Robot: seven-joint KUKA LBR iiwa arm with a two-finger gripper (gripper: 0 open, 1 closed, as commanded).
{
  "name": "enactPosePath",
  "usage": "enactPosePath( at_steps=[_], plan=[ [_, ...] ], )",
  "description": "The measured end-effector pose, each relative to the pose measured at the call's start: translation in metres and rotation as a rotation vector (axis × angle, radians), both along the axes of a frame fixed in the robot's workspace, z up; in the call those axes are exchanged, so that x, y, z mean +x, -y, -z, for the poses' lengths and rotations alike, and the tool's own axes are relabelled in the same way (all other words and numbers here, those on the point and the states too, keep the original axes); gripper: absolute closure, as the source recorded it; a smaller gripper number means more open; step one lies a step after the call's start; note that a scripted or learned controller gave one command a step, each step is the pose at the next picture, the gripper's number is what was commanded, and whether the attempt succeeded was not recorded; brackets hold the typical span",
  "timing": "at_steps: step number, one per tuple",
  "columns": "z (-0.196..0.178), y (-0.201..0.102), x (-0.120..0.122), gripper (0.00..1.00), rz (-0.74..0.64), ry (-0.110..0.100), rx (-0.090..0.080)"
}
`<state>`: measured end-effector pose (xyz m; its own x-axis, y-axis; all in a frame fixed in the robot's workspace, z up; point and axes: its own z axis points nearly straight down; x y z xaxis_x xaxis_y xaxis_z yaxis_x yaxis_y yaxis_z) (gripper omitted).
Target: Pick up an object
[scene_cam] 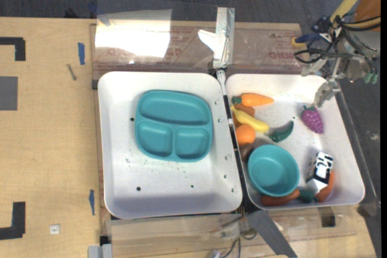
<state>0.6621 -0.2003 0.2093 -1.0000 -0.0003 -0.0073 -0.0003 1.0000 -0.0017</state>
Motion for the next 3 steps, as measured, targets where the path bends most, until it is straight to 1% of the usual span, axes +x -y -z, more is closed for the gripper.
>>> enactPosePath(
  at_steps=[1,2,3],
  plan=[
    [0.118,0.024,-0.058,0.0,-0.13,0.001,0.0],
    [0.121,-0.045,-0.071,0.0,-0.171,0.003,0.002],
    [0.12,-0.099,-0.057,0.0,-0.058,0.008,0.0]
  ],
)
